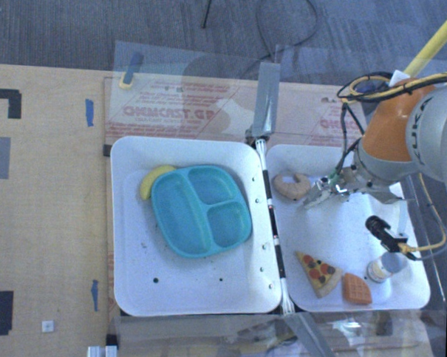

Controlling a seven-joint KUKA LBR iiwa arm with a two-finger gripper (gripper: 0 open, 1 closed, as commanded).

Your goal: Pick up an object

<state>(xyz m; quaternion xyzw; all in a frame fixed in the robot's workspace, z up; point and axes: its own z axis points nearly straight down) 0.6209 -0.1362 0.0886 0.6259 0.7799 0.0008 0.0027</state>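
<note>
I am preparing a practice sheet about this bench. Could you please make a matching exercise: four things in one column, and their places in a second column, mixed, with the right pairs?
Things:
1. blue divided plate
2. banana
3. pizza slice
4. doughnut

Places:
A. right bin, near front edge, beside the waffle
B. left bin, partly under the plate's upper left edge
C. right bin, upper left corner, close to the gripper
D. left bin, in the middle

Pairs: 1-D, 2-B, 3-A, 4-C
</note>
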